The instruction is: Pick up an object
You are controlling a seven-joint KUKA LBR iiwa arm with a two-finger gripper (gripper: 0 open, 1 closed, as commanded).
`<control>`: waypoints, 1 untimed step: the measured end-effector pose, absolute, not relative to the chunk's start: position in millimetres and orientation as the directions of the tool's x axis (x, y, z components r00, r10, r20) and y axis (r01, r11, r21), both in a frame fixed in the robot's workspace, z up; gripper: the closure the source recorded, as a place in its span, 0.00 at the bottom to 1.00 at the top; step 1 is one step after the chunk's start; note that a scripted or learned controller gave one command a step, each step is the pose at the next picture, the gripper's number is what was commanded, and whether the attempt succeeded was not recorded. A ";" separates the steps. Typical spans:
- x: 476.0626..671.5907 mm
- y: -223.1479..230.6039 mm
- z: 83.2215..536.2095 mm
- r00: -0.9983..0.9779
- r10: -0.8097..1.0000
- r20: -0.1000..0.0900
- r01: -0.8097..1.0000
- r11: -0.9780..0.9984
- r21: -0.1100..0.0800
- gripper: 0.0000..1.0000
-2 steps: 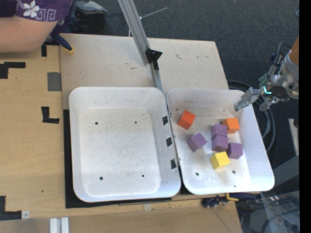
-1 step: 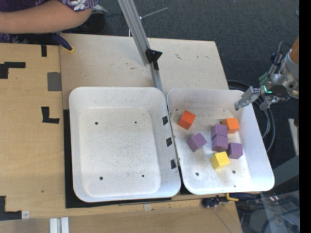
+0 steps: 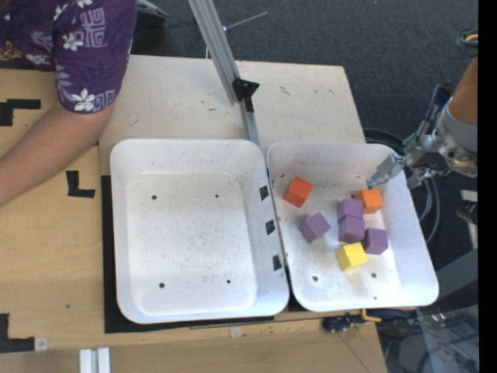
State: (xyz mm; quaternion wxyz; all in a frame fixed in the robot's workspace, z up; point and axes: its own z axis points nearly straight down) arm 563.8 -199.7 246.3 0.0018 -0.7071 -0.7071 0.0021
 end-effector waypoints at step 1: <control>563.3 -203.1 182.2 0.000 1.000 0.001 1.000 0.000 -0.008 0.00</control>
